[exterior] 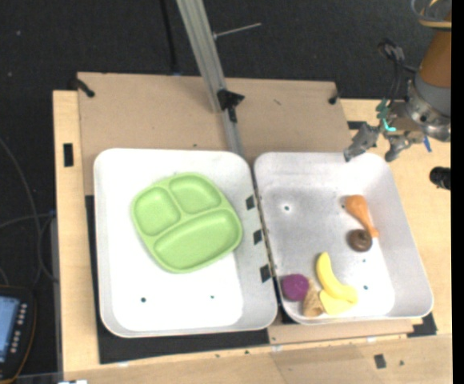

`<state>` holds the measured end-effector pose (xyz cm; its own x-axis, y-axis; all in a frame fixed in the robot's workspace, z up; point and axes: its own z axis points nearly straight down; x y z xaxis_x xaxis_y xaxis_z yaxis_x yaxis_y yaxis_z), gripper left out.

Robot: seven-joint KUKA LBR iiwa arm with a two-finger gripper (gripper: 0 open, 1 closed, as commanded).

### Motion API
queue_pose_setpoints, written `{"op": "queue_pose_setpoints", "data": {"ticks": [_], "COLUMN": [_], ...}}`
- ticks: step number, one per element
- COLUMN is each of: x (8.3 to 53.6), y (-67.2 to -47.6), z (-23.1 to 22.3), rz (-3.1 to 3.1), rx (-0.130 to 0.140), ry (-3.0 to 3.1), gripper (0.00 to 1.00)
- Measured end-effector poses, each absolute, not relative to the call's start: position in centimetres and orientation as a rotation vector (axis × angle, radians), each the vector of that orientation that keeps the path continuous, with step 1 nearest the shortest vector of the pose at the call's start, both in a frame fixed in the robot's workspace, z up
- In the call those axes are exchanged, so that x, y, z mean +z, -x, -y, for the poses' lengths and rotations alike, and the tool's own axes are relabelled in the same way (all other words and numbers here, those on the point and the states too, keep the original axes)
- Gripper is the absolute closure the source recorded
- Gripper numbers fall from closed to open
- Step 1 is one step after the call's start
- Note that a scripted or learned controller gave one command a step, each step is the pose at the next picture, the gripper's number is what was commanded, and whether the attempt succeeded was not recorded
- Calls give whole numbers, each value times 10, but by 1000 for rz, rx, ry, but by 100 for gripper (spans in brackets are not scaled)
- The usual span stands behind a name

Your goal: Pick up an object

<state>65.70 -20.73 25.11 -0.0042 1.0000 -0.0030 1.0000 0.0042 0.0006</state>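
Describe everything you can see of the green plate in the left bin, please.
The green plate is light green, looks like matte plastic, and has rounded corners. Raised ridges divide it into three compartments: two small ones on the far side and one large one on the near side. It lies flat on the floor of the left bin, turned at a slant to the bin's walls, in the far half. Only the bin floor touches it.

The claw (374, 146) hangs with fingers spread wide, holding nothing.

Robotics lab: plywood bench (176, 110) on dark floor; two white bins (112, 294); aluminium mast (204, 46) (loose cables).
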Motion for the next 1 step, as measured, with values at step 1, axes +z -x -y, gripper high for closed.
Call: {"op": "queue_pose_setpoints", "data": {"ticks": [1], "x": [207], "y": [-660], "z": [202], "rz": [-2227], "rx": [-4], "ry": [-2216], "gripper": [0]}}
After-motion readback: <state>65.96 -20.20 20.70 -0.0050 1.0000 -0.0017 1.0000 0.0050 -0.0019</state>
